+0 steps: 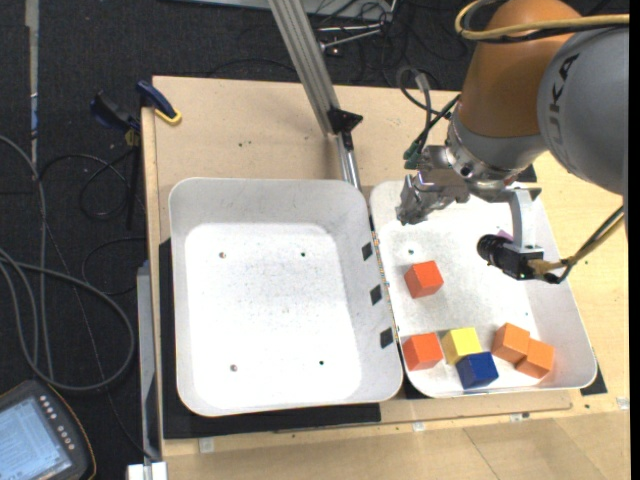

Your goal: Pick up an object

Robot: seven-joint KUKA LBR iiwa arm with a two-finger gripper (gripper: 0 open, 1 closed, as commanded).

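Near edge, left: corner of a screen device (35, 433) at the bottom left, beside the table (250, 118).
Near edge, right bin: four blocks sit in a loose row along the near wall of the right bin (570, 318): an orange block (423, 349), a yellow block (462, 343) touching a blue block (477, 369), and an orange pair (525, 350) toward the right corner.
Left bin: the left bin (265, 288) shows a bare white floor with faint specks and a few small holes.
Lone block: a single orange cube (424, 278) stands by itself in the middle of the right bin, well apart from the row below it.
Arm: grey with an orange band, reaching in from the right over the far end of the right bin.
Gripper: the gripper (415, 206) hangs near the far left corner of the right bin; it looks dark and blurred, so I cannot tell whether it is released or clenched, and no block is seen in it.
Key relation: the lone cube lies toward the near side from the gripper, almost straight below it in the camera view and a touch to the right. Being a cube, it has no long axis to match.
Judgement: the lone cube seems the easiest target, since it has free space on all sides; the row blocks crowd one another.
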